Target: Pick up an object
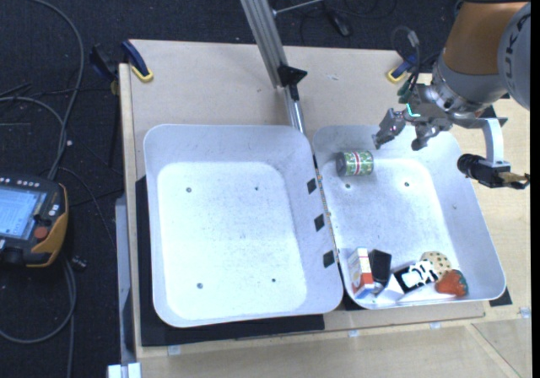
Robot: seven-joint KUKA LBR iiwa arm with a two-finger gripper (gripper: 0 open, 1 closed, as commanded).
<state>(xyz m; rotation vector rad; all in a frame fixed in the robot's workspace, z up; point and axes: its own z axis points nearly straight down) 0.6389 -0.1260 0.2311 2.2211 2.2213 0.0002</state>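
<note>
1. Near edge of the right bin (472,224): a cluster of small items, namely a red-and-white carton (363,271), a black block (380,265), a black-and-white piece (413,277), a spotted disc (435,262) and a red-orange lump (452,283).
2. Far end of the same bin: a green can (355,163) lying on its side, apart from the cluster.
3. Gripper (404,137): above the bin's far right corner, right of the can, fingers spread with nothing between them.
4. Left bin (160,199): alongside, touching the right bin.

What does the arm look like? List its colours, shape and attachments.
The arm is grey and rounded, with an orange band above the wrist and a yellowish cable looped on top. Its gripper is dark metal with two fingers; a black part juts from a white bracket beside it.
</note>
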